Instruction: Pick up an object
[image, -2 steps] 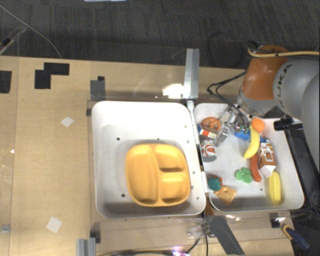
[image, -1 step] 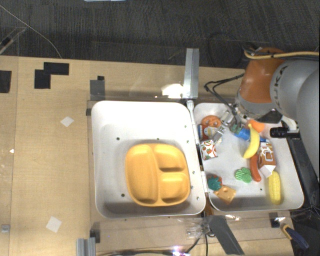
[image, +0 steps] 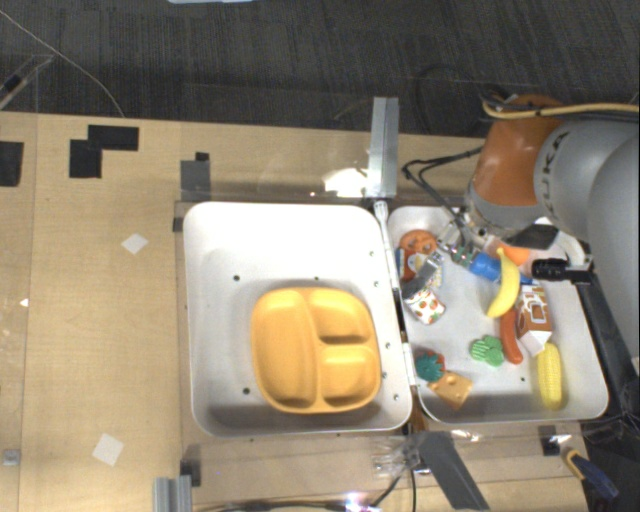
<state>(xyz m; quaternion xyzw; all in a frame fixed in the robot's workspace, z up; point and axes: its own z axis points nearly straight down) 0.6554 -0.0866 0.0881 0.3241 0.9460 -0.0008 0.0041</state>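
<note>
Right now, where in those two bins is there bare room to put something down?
Left bin: bare floor all around the yellow tray, widest along the far side and left. Right bin: crowded; the gripper hangs over the far corner. One small bare patch lies mid-bin between the banana, green toy and carton.

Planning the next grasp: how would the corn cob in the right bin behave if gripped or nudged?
The corn cob looks rounded and elongated, so it would probably roll sideways if pushed. Lying close to the right bin's wall, it leaves little room for fingers. It is likely a light, stiff toy.
</note>
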